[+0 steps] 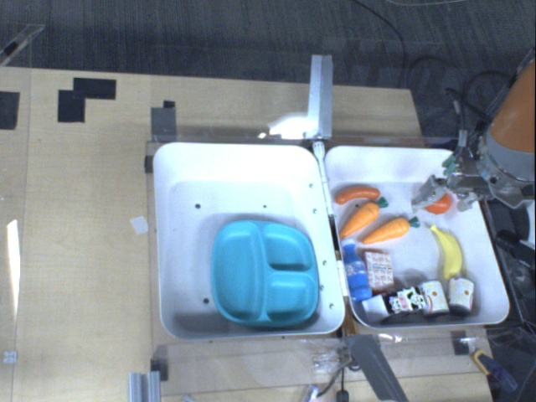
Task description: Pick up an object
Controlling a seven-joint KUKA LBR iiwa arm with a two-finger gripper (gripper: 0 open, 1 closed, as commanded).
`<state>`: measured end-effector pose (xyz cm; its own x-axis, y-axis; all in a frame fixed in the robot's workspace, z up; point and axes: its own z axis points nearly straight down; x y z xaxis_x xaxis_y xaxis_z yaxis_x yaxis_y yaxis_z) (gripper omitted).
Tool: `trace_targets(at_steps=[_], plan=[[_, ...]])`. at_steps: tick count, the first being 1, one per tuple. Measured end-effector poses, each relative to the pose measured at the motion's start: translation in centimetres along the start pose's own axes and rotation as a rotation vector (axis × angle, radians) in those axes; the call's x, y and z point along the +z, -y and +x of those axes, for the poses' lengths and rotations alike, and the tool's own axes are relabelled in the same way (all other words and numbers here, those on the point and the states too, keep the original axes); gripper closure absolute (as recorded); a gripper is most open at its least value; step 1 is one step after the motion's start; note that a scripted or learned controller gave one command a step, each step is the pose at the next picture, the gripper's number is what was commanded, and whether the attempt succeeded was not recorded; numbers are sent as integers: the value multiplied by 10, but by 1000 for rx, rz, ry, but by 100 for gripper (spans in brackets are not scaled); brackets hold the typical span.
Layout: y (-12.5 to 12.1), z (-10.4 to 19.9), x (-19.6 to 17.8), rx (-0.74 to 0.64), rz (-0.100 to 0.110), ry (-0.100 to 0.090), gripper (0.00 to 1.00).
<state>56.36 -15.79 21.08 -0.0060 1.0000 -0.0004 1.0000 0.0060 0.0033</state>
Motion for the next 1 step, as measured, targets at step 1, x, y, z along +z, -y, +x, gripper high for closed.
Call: trace_targets(at_steps=[1], plan=[[-38,26,100,-112,-30,9,0]])
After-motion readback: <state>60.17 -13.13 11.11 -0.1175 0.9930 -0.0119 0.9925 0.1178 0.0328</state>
